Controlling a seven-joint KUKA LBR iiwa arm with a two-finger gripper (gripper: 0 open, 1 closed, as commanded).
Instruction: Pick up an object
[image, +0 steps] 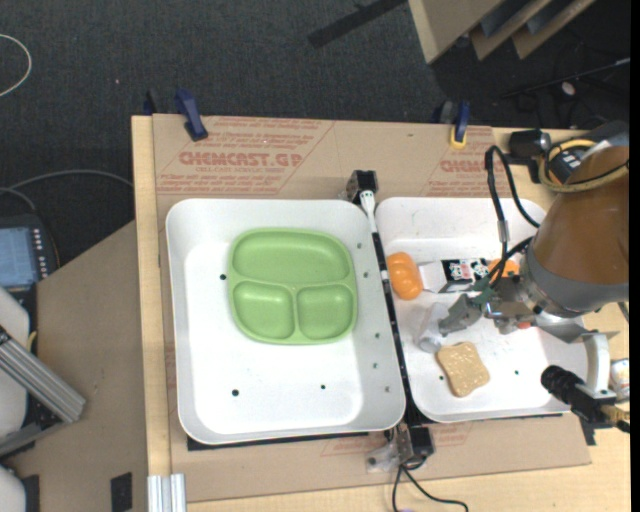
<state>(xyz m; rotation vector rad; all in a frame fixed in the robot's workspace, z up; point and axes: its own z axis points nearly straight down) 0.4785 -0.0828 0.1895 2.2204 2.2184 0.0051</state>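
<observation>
Trouble looks likeliest from crowding: three things sit close together in the right bin (430, 400), and a slightly off descent could knock one aside or catch two at once.

Nearest is the tan piece (464, 367), something like a slice of bread, lying flat well inside the bin's near half; flat and low, it may slip out from under a pinch, I'd guess. Just beyond it hangs the gripper (462, 313), tilted down and to the left, its tip above the bin floor between the tan piece and the orange thing. Whether the fingers are spread or closed I can't tell; nothing shows between them. The arm (585, 235) comes in from the right and covers that side of the bin.

Farther back, the orange thing (404, 276) rests against the bin's left wall, so a grab there risks hitting the rim. A small card (460, 270) lies just right of it, partly under the wrist cables.

In the left bin (190, 330), the green tray (293, 285) sits well apart, out of the way.
</observation>
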